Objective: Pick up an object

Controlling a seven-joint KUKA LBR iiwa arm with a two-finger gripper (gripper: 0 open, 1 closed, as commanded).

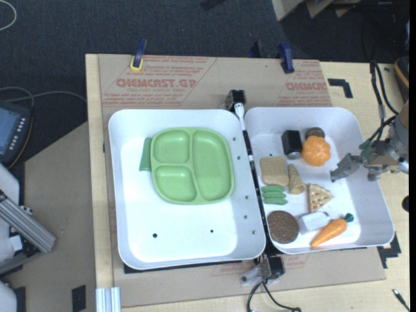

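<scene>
Grey two-finger gripper (pixel 348 166) reaching in over the right shallow white bin (pixel 370 203), holding nothing.

Its fingers look spread, just inside the bin's right wall. Left of it lie a round orange fruit (pixel 316 151), a pizza slice (pixel 318 197) and an orange toy carrot (pixel 330 232). The left white bin (pixel 130 181) holds a green divided plastic plate (pixel 192 164); both sit on a cardboard-covered bench (pixel 195 80).

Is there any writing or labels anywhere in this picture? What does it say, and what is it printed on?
"CHEMCAST G P", in red, repeated on the brown protective sheet under the two bins; the letters after "CHEMCAST" are faint.
The same red print on the sheet behind the right bin is upside down and too blurred to read.
No readable text on the toy foods or the green tray.
</scene>
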